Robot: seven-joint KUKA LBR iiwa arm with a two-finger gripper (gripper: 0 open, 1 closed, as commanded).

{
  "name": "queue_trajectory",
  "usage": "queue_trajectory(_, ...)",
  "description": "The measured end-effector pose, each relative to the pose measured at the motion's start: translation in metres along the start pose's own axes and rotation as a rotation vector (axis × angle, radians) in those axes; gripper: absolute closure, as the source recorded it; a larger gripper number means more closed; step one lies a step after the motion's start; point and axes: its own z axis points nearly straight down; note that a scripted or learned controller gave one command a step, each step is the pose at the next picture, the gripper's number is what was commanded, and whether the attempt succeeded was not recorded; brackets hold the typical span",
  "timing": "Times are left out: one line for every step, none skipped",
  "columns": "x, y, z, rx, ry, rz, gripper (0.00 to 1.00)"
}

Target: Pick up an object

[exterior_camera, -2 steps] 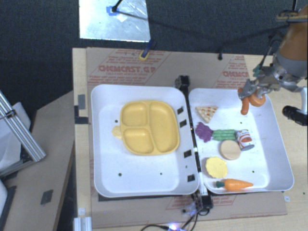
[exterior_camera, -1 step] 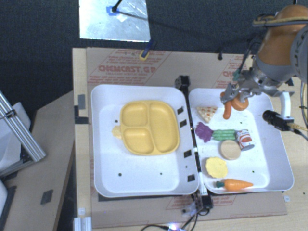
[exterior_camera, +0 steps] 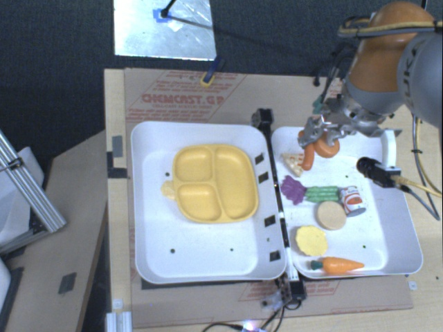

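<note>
The gripper (exterior_camera: 320, 131) hangs over the far end of the right bin (exterior_camera: 405, 237); whether its jaws are apart or together cannot be told. An orange toy (exterior_camera: 325, 148) sits right under it, touching or nearly so. Nearer than that toy lie a pizza slice (exterior_camera: 293, 162), a purple piece (exterior_camera: 293, 189), a green vegetable (exterior_camera: 321, 194), a small can (exterior_camera: 352, 200), a tan disc (exterior_camera: 331, 216), a yellow disc (exterior_camera: 311, 241) and a carrot (exterior_camera: 337, 265). The left bin (exterior_camera: 149, 241) holds a yellow divided plate (exterior_camera: 211, 182).
</note>
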Motion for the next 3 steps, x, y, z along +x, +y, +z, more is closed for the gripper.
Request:
queue_trajectory(0.019, -0.007, 0.007, 0.003, -0.001, 0.002, 1.0)
queue_trajectory(0.015, 0.001, 0.008, 0.0, -0.002, 0.004, 1.0)
queue_trajectory(0.032, -0.004, 0.016, 0.002, -0.002, 0.003, 1.0)
